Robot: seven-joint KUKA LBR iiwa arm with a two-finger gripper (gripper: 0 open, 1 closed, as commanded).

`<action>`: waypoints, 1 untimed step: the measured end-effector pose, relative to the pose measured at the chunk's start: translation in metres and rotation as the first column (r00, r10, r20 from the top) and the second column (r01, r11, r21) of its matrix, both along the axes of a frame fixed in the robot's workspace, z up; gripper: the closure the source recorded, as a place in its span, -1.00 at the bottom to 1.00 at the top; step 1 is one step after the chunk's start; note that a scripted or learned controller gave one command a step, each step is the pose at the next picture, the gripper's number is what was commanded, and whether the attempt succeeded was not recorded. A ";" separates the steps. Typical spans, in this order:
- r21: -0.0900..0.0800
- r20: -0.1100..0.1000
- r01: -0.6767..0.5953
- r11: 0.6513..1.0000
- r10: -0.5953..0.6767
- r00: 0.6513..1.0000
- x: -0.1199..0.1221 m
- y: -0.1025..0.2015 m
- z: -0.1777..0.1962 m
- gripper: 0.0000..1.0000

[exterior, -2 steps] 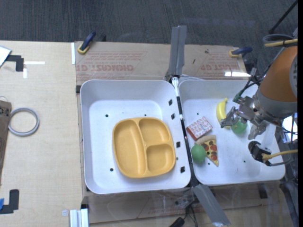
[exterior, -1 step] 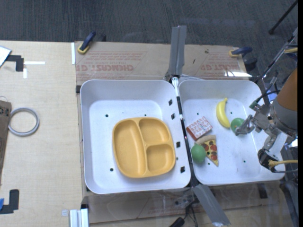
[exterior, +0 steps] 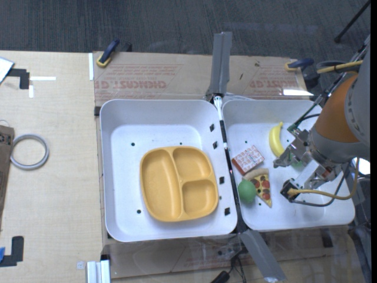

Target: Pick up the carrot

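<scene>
**Currently at the Approach Step: Claw Low in the Right Bin**

Presently the arm (exterior: 344, 119) reaches in from the right, and the claw (exterior: 296, 158) sits low over the right bin (exterior: 306, 220), just right of the banana (exterior: 275, 139). Whether the claw is open or closed cannot be told at this slant.

The carrot cannot be identified with certainty. A pale green patch (exterior: 298, 164) directly under the claw may be part of it, so its likely position is the middle of the right bin, beneath the wrist. No item is seen gripped, so judge the step as approach or grasp attempt, with lifting not yet done.

The next move calls for confirming the target under the claw, closing on it squarely, then raising straight up, clear of the banana.

Other items lie left of the claw: a small red-and-white box (exterior: 248, 158), a pizza slice (exterior: 263, 186) and a green fruit (exterior: 247, 191), the last two touching. The left bin (exterior: 118, 175) holds a yellow divided plate (exterior: 179, 183). Both bins rest on cardboard on the desk (exterior: 53, 217), where a tape roll (exterior: 28, 151) lies well apart at far left.
</scene>
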State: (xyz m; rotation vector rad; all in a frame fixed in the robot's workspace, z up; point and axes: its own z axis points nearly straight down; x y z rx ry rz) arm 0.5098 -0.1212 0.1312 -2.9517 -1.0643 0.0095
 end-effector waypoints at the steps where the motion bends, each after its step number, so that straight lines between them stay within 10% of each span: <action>1: 0.000 0.000 0.005 1.000 -0.005 1.000 -0.019 0.025 0.011 -1.00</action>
